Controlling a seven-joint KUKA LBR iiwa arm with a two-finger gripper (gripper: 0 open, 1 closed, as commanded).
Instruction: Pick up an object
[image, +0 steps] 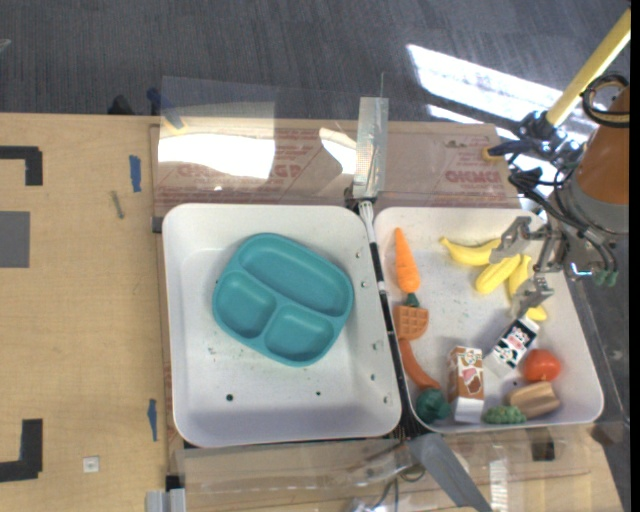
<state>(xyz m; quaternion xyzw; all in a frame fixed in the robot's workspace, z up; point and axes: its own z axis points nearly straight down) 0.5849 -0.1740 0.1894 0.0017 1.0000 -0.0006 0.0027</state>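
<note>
The yellow plastic banana bunch (492, 263) lies in the upper part of my right-hand white bin (590, 400), directly under my gripper (535, 262). Its long axis runs mostly left to right: one curved banana reaches toward the bin's middle with its tip pointing left, while the shorter ones slant down and to the left beside my metal fingers (516, 237). My fingers hang spread apart over the right end of the bunch, and nothing sits between them (I cannot tell whether a tip touches the fruit).

Just below the gripper lies a small black-and-white carton (513, 343), tilted, and beside it to the lower right a red round tomato toy (541, 366) and a brown bread-like roll (533, 399) with a green leafy piece (503, 414) at its left. A small brown-and-white milk box (466, 376) stands near the bin's lower middle. Along the left wall an orange plastic carrot (405, 262) points its narrow end upward, above a tan waffle-patterned piece (410, 322), an orange curved strip (416, 366) and a dark green lump (432, 403).

The left white bin (200, 400) holds a teal plastic divided plate (283, 297), well apart from the bananas.
</note>
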